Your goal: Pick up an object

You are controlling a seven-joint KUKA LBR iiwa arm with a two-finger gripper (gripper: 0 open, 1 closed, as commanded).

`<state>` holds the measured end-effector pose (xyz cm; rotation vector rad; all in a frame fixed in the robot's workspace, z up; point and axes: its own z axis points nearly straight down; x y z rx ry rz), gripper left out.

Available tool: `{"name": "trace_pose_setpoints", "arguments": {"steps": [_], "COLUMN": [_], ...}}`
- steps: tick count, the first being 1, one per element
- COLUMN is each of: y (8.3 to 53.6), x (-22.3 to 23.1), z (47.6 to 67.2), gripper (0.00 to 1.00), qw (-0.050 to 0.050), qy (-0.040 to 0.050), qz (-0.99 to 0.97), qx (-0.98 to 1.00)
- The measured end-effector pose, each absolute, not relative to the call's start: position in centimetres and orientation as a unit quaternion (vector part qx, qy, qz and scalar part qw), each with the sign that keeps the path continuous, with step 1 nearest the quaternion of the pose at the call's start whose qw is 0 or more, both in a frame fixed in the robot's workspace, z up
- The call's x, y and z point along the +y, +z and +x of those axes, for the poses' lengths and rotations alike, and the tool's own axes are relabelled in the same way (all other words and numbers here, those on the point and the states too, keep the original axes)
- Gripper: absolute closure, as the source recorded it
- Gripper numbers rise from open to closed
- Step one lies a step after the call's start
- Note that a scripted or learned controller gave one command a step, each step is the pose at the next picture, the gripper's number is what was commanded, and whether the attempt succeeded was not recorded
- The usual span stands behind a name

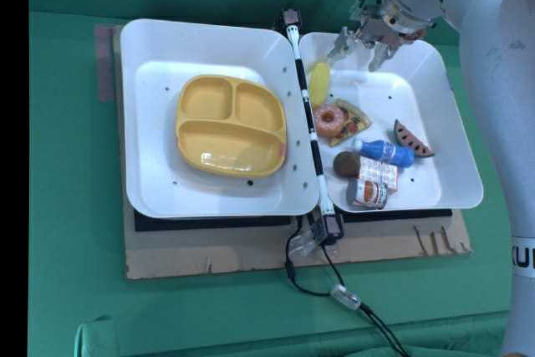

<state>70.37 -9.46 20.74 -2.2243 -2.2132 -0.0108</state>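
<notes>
My gripper [361, 48] hangs open over the back edge of the right bin [435, 109], with nothing between its fingers. Below and left of it lies a yellow lemon-shaped toy [320, 83] near the bin divider. Further forward in the same bin lie a pink frosted doughnut [328, 119], a pizza slice [354, 122], a blue bottle [384, 151], a watermelon slice [413, 140], a brown round toy [346, 164], a small patterned carton [379, 173] and a small can [368, 193].
The left bin [150, 171] holds a yellow sectioned plate [231, 126]. A black-and-white striped bar [306, 121] runs between the bins. Cables [334, 284] trail over the green bench in front. My arm comes down along the right side.
</notes>
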Motion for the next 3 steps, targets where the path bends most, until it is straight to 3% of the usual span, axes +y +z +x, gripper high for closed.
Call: {"name": "trace_pose_setpoints", "arguments": {"steps": [3], "y": [19.02], "x": [-9.57], "z": [70.15], "gripper": [0.0], "qw": [0.002], "qy": [0.0011], "qz": [-0.707], "qx": [-0.707]}}
